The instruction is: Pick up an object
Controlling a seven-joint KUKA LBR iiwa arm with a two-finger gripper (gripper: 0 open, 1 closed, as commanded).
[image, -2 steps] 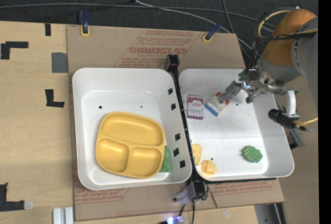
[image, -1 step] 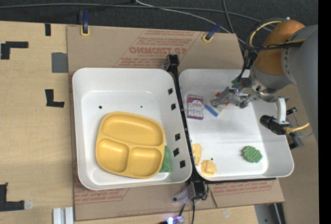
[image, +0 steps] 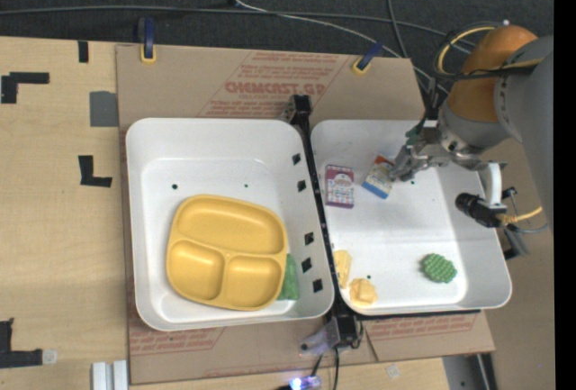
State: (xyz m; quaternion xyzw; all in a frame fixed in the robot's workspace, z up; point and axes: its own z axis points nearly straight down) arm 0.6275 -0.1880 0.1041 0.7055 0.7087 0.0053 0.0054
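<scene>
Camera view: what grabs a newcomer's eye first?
The yellow compartment tray dominates, lying in the left bin with a green item tucked at its right edge. Next is the grey arm with its orange band reaching in from the right, its gripper low over the right bin beside a small blue-and-white object. A pink card and a green knobbly piece also lie there.

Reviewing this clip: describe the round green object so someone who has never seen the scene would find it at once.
Start at the right white bin, the one the arm reaches into. Go to its near right corner, away from the hand: the green object lies alone on the bin floor there. It is a small, bumpy, rounded lump, unlike the flat pink card and the yellow pieces along the near edge.
</scene>
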